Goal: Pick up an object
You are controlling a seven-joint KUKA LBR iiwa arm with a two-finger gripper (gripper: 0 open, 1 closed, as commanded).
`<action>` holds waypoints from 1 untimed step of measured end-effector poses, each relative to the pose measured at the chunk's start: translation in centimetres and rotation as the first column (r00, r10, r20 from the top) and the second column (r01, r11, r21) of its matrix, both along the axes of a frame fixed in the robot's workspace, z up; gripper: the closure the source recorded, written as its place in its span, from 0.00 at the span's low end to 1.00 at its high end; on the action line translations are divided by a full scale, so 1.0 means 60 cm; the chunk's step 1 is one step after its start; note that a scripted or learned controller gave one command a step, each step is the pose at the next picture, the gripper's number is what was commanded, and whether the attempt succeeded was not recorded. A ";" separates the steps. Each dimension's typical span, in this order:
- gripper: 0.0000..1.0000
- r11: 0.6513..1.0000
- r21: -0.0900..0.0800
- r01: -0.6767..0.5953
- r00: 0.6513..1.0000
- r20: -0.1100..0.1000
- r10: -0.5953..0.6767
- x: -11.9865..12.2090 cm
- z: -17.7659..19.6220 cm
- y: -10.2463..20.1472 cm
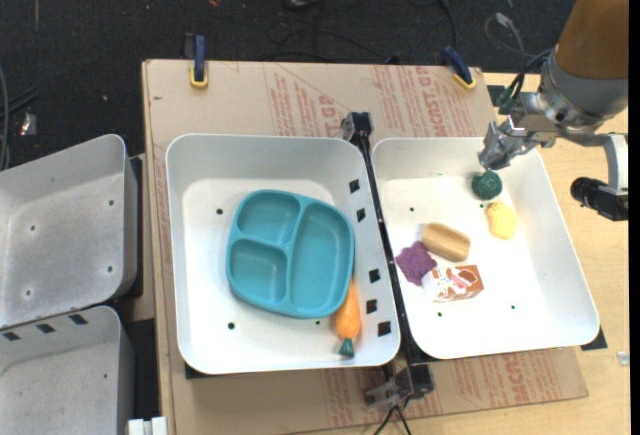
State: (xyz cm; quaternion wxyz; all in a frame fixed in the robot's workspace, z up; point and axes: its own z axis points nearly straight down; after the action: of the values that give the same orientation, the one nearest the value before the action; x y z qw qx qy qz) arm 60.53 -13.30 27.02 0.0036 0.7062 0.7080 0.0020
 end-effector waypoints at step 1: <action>1.00 1.000 0.003 -0.005 1.000 -0.008 0.005 0.021 -0.027 0.084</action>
State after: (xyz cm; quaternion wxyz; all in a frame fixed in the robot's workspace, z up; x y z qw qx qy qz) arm 61.79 -8.29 25.39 -0.0005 0.7045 0.7097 0.0003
